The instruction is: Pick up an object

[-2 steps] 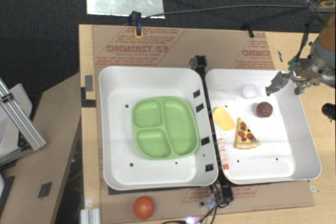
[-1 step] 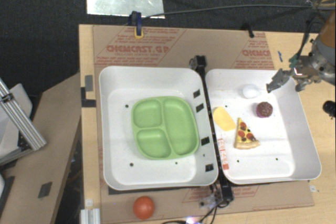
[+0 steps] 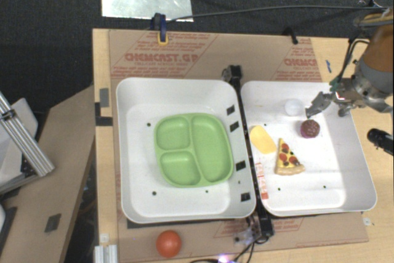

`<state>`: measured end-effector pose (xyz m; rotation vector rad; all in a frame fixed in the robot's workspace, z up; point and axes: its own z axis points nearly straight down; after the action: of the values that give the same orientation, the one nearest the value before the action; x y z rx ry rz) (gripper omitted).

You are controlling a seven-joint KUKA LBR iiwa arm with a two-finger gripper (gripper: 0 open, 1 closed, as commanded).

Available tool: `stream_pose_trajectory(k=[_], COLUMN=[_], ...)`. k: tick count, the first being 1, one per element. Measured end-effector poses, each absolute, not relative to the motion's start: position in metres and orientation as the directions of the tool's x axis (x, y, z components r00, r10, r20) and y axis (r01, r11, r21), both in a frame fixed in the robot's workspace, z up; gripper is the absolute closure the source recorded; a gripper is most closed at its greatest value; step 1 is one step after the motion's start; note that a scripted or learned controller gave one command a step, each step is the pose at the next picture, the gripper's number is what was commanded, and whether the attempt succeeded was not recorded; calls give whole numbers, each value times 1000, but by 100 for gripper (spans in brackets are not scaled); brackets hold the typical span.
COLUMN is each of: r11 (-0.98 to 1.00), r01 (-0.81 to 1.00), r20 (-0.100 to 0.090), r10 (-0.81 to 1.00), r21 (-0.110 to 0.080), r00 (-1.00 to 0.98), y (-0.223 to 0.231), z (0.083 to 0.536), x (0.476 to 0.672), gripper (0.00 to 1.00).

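**Gripper poised over the right bin, nothing in hand**

The arm [image 3: 375, 64] reaches in from the right, and its gripper [image 3: 319, 106] hangs above the right bin [image 3: 345, 194], fingers parted and holding nothing. Closest target: the dark red ball [image 3: 310, 129], just below and slightly left of the fingertips, so a short drop would probably meet it. A white disc [image 3: 293, 108] sits just left of the gripper. Further down-left lie the yellow piece [image 3: 263, 140] and the pizza slice [image 3: 287, 159], whose long axis runs up the bin, tip at the top. The green tray [image 3: 192, 149] fills the left bin [image 3: 132, 132], well apart from the action. An orange ball [image 3: 168, 244] rests outside on the board [image 3: 178, 52], which reads "CHEMCAST GP" in red.
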<state>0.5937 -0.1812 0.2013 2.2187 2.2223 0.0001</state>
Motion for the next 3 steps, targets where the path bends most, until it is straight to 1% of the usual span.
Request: stream_pose_trajectory(k=[1, 2, 3], r11=[3, 5, 6], r01=[1000, 1000, 1000], r20=[0, 0, -1], r10=[1000, 1000, 1000], r21=[0, 0, 5], r00=[-3, -5, -6], y=[-182, -177, -177], z=[155, 94, 109], x=[603, 608, 610], gripper=[0, 0, 100])
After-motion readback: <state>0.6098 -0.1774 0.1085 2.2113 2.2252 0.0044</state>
